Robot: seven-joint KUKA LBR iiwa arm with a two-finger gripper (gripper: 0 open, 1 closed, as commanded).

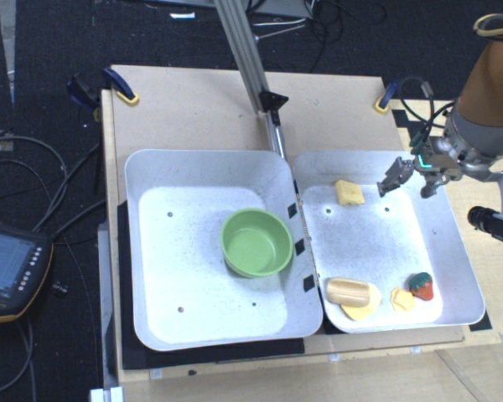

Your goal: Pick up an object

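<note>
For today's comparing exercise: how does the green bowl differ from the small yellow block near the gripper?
The green bowl sits in the left bin; the yellow block lies in the right bin. The bowl is round, hollow and open upward; the block is solid and blocky. The bowl is far larger than the block. Both rest on a white bin floor, and neither is held by the gripper.

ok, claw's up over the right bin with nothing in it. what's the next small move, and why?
Probably shift the claw toward the yellow block and start lowering. The open claw hangs above the far side of the right bin, and that block is the nearest object, lying apart from the others. The bun-like piece, small yellow piece and strawberry sit along the near edge, farther off.
</note>
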